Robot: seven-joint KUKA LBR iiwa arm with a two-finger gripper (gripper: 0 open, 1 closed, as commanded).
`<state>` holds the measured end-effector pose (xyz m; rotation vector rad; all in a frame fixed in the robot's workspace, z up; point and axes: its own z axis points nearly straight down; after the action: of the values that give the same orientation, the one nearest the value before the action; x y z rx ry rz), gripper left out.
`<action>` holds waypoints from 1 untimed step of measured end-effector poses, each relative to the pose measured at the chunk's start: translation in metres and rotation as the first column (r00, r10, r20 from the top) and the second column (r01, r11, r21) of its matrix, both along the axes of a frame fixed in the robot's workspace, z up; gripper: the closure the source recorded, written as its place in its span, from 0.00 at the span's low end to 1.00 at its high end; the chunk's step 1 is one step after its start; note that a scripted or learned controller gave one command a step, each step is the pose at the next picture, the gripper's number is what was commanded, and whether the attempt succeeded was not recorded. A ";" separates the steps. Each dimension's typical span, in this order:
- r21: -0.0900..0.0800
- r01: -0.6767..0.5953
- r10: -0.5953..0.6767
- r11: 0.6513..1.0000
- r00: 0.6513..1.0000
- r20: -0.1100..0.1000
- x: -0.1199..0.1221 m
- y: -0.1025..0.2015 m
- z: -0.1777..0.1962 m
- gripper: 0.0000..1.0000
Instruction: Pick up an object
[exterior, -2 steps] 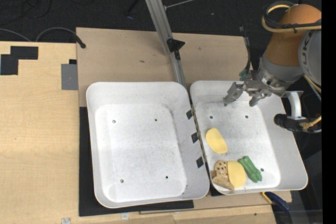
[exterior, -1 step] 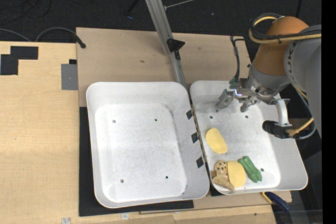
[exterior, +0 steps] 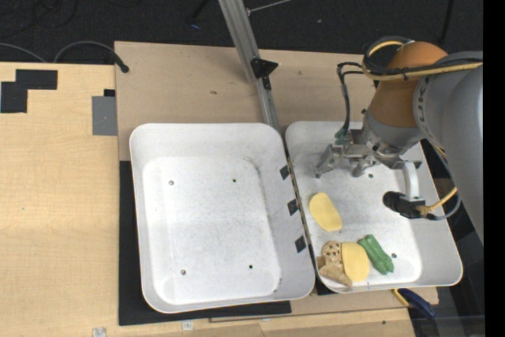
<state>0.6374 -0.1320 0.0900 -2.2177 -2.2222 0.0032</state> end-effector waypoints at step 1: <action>0.000 0.002 -0.002 1.000 1.000 0.001 0.000 -0.001 0.011 1.00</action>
<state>0.6375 -0.1325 0.1013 -2.2204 -2.2200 0.0023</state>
